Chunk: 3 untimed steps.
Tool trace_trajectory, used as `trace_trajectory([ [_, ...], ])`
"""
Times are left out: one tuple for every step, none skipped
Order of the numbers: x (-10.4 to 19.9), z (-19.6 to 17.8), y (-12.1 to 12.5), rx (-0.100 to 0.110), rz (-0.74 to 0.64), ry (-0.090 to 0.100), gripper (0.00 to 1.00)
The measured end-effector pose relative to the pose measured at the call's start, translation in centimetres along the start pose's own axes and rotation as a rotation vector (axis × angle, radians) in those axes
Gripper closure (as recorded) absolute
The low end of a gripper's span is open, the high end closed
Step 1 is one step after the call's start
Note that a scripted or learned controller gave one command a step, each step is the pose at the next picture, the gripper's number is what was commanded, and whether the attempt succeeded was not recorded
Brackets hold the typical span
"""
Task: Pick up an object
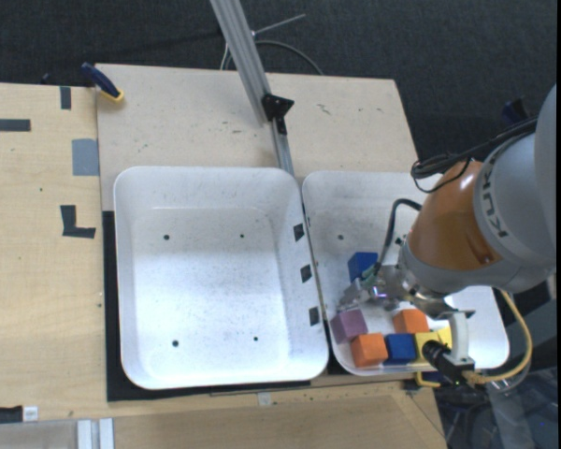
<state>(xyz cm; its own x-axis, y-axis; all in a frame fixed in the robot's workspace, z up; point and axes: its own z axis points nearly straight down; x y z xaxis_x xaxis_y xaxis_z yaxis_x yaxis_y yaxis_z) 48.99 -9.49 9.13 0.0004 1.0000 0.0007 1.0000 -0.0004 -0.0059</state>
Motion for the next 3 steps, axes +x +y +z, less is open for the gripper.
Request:
trace_trajectory([
  [-0.4, -0.1, 3.9, -0.006, -0.003, -0.001, 0.0],
  [0.0, 0.0, 1.1, -0.001, -0.001, 0.0, 0.0],
  [0.2, 0.0, 1.8, -0.003, -0.002, 0.0, 0.0],
])
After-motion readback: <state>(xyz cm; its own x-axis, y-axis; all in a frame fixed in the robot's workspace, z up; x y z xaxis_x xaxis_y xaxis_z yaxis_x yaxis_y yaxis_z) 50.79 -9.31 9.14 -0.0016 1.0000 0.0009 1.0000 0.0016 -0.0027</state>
